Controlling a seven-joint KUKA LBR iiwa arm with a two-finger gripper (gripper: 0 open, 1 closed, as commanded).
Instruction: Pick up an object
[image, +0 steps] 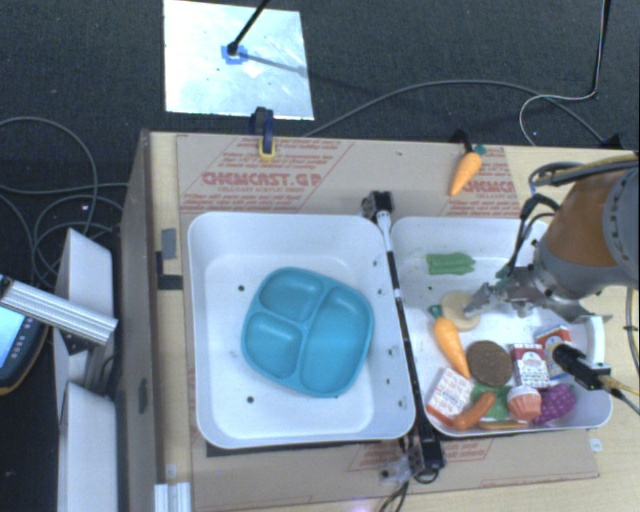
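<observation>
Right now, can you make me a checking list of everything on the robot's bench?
Surface: brown board bearing left bin and right bin.
Job's things: in the right bin, carrot, green piece, brown disc, small carton, purple piece, other toy food along the near wall.
Clutter: blue divided plate in the left bin; a second carrot on the board.
Grippers: gripper low in the right bin.
Cables: black leads on the floor.
Surroundings: dark carpet, shiny sheet.

Blue tray (306, 331) in left bin (225, 260) — toy food crowds right bin (420, 240).
</observation>
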